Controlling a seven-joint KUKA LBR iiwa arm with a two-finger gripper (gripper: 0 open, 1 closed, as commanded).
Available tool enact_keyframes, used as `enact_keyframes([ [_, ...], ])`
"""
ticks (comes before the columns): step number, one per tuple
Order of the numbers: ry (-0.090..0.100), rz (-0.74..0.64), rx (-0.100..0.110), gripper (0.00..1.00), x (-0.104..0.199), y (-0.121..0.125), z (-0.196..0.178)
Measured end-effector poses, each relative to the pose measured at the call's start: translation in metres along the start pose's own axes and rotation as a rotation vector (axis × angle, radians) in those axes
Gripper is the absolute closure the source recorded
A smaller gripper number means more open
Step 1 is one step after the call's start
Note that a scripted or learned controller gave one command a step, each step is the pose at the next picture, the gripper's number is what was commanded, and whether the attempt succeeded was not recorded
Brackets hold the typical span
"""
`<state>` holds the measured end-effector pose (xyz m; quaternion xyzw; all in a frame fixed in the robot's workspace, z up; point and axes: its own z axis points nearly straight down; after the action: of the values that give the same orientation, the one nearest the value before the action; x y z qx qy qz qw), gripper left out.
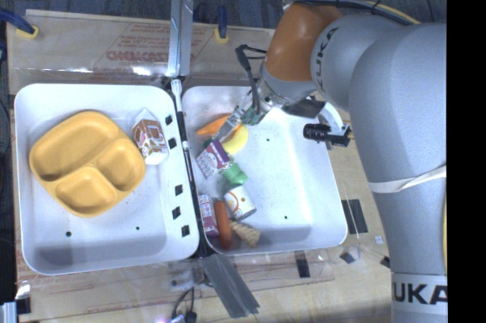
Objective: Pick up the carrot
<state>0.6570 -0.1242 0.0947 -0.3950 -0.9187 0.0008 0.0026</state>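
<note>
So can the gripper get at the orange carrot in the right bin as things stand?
Probably yes. The gripper sits right at the orange carrot near the top of the right white bin, and nothing lies over the carrot. A yellow fruit-like item crowds its lower side, which may hamper a clean grasp.

A yellow divided tray (85,162) lies in the left bin (45,245), with a small brown-and-white carton (149,137) at its 3 o'clock. In the right bin (304,192), a purple packet (213,159), a green piece (235,175), a small can (239,202) and a red sausage (222,219) run toward 6 o'clock.
</note>
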Motion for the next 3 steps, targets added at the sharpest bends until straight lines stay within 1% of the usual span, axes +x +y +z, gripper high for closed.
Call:
enact_keyframes([
  [1,-0.006,-0.005,-0.003,1.0,-0.001,0.002,-0.011],
  [2,-0.004,-0.022,0.001,1.0,0.039,0.028,-0.057],
  [3,-0.007,-0.036,-0.003,1.0,0.098,0.064,-0.119],
])
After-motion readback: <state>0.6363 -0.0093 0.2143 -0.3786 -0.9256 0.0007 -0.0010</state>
